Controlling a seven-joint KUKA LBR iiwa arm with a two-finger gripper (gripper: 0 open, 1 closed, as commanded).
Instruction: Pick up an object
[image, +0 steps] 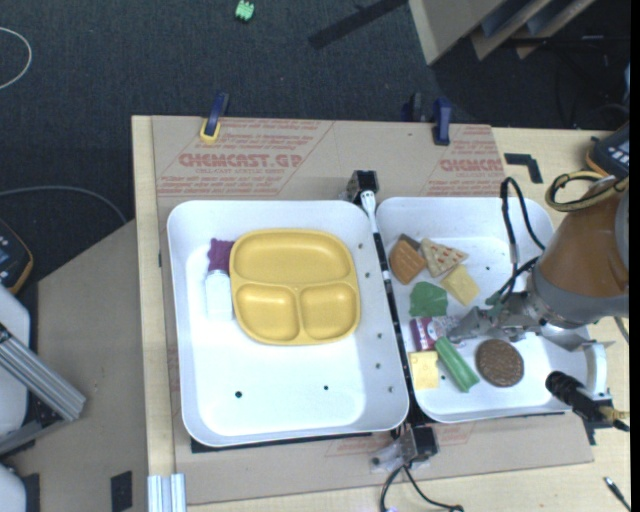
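Fingers (462, 327) first: they sit low in the right bin (520, 225), pointing left into the clutter, but I can't tell from this slant whether they are spread or pinched, and I see nothing between them.

The tips are just beside the green leaf piece (430, 298), the red packet (425, 330) and the green cylinder (457, 365). My worry is that things lie so close that a close-up could nudge one aside or catch two at once (or nothing).

Counted: two bins. In the right, eight pieces, adding a brown chunk (405, 260), a pale wedge (441, 255), a yellow wedge (462, 287), a yellow block (424, 370) and a brown disc (498, 362). The left bin (190, 380) has one yellow divided tray (295, 285), one purple item (220, 252) and one white bottle (217, 295).
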